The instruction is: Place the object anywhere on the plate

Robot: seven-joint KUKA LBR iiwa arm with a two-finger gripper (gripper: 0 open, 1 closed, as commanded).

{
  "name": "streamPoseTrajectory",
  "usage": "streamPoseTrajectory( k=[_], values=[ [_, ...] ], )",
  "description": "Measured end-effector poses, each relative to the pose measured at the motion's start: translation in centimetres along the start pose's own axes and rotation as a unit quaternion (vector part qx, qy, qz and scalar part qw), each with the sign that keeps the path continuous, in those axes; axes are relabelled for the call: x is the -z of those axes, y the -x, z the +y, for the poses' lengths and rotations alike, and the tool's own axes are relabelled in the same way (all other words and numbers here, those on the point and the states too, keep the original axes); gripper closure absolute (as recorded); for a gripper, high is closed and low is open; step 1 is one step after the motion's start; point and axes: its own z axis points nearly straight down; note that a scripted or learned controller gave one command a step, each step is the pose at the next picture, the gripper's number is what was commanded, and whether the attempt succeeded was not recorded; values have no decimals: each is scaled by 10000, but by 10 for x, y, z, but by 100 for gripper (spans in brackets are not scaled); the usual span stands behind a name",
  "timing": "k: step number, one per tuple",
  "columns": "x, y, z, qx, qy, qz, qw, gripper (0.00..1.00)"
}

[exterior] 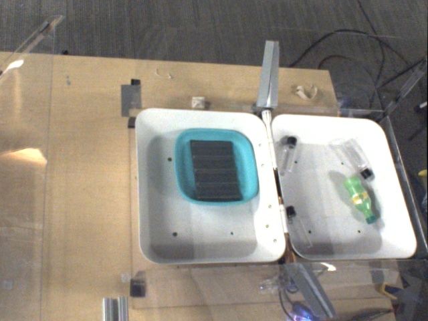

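Observation:
A teal square plate (182,164) with rounded corners lies in the left white bin (155,206), toward its back. A dark grey ridged block (215,170) lies flat on the middle of the plate, covering most of its floor. In the right white bin (324,199) a green translucent object (362,198) lies near the right wall.
The right bin also holds a clear bottle with a black cap (356,158) behind the green object, and two clear tubes with black caps (287,151) (295,221) along its left wall. A grey metal post (269,75) stands behind the seam between the bins.

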Motion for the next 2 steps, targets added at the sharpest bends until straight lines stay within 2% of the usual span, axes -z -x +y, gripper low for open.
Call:
streamPoseTrajectory(
  k=[1, 2],
  values=[
    [-1, -1, 0, 12, -3, -14, 10000, 0],
    [-120, 0, 0, -17, -10, -15, 10000, 0]
  ],
)
